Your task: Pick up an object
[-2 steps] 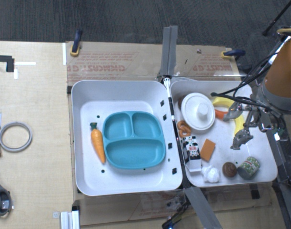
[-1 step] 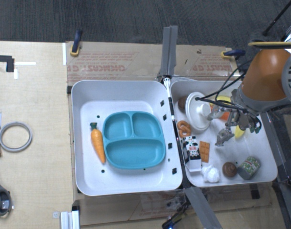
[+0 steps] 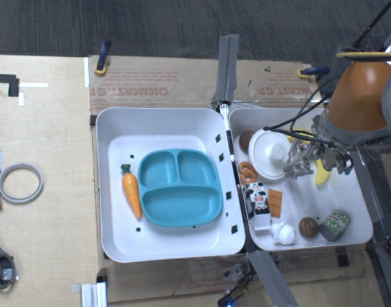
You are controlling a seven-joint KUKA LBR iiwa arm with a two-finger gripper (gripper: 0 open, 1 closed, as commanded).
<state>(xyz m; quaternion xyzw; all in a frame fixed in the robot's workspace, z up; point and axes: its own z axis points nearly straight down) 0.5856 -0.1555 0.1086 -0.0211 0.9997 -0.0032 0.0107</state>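
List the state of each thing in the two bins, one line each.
Carrot: lying flat in the left bin, beside the tray.
Blue tray: flat in the left bin, nothing in its compartments.
White bowl: upright in the right bin.
Banana: lying in the right bin, partly hidden by the arm.
Gripper: low over the right bin, beside the bowl.

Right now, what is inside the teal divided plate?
The teal divided plate shows three bare compartments. The carrot lies beside its left rim, in the left bin. Beneath it is hidden.
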